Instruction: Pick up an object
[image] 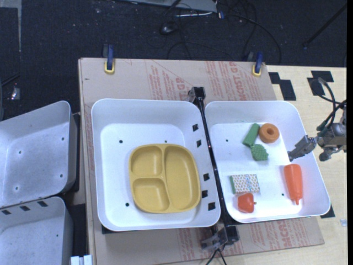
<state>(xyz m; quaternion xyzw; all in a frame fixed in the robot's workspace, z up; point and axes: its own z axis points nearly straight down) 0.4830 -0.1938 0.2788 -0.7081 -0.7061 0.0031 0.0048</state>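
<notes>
The right bin [276,110] holds several small items. There is an orange ring [269,133], a green block [252,134] with a second green piece [260,153] just below it, a patterned square pad [245,182], a red toy vegetable [246,202] and an orange carrot [293,183]. My gripper [313,150] hovers over the right rim of this bin, just above and to the right of the carrot's top. Its two dark fingers stand apart, open, with nothing between them.
The left bin [110,120] holds a yellow three-compartment plate [164,177]. A black divider [208,159] separates the two bins. More white bins [33,148] lie off the bench at the left. Clamps [110,65] pin the board's far edge.
</notes>
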